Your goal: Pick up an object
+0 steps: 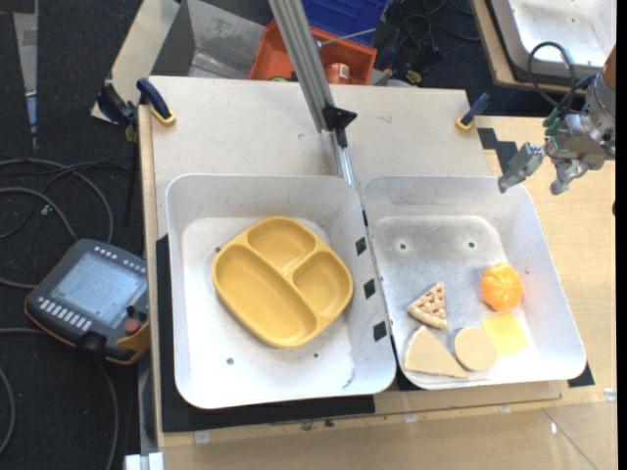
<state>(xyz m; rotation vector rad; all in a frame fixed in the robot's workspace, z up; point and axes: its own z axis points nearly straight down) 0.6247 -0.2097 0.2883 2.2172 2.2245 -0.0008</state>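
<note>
My gripper (541, 171) hangs above the far right corner of the right bin (441, 233), open, with nothing between its two fingers. Low in that bin lie an orange fruit (501, 287), a yellow cheese slice (507, 333), a round tan cracker (475, 349), a pale wedge (429, 353) and a small pizza slice (429, 305). All of them are well below and to the left of the gripper. A yellow divided plate (282, 279) sits in the left bin (196, 262).
A metal pole (309, 62) slants down to the divider between the bins. Clamps sit at the bench's back corners. A teach pendant (88, 300) lies on the floor at the left. An orange crate (313, 59) stands behind the bench.
</note>
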